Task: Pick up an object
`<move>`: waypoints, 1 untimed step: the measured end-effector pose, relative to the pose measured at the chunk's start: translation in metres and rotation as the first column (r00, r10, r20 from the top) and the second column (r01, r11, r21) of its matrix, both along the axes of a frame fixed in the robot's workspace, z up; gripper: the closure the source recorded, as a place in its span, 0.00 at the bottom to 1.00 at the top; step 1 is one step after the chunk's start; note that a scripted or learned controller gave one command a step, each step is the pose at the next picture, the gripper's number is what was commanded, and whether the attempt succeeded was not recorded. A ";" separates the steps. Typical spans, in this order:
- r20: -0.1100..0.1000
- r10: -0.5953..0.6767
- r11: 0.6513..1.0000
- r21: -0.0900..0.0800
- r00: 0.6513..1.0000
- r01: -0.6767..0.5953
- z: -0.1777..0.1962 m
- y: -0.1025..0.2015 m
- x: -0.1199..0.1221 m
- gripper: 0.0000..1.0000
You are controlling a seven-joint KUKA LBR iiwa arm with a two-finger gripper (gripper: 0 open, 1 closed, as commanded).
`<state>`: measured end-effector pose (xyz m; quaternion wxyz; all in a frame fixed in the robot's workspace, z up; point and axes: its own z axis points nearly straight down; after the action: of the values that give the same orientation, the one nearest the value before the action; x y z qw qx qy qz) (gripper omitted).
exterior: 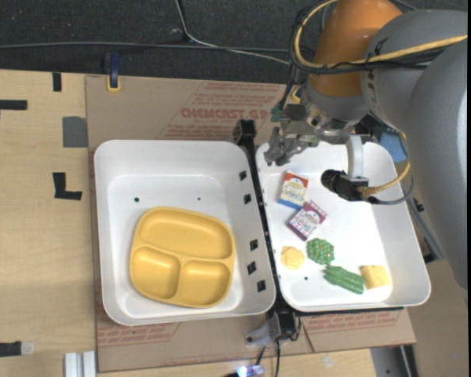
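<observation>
The right bin [392, 289] holds several small items: a red and white carton [293, 188], a purple packet [306, 220], a green bumpy ball [320, 250], a green cucumber-like piece [344, 279], a small yellow lump [293, 257] and a yellow cheese wedge [374, 275]. My gripper [286, 149] hangs over the bin's far left corner, just above and left of the carton. Nothing shows between its fingers [273, 155]. The grey arm with its orange band covers the bin's far right part.
The left bin [110, 179] carries a yellow divided plate [182, 256]. A black divider [255, 203] runs between the two bins. Cardboard lies under both bins, and a cable crosses the dark back area.
</observation>
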<state>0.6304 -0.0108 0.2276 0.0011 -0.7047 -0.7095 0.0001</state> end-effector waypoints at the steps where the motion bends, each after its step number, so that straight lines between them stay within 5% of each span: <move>1: 0.000 -0.001 1.000 -0.001 1.000 0.001 -0.004 0.047 0.003 1.00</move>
<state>0.6333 0.0363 0.2234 0.0008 -0.7051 -0.7091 0.0004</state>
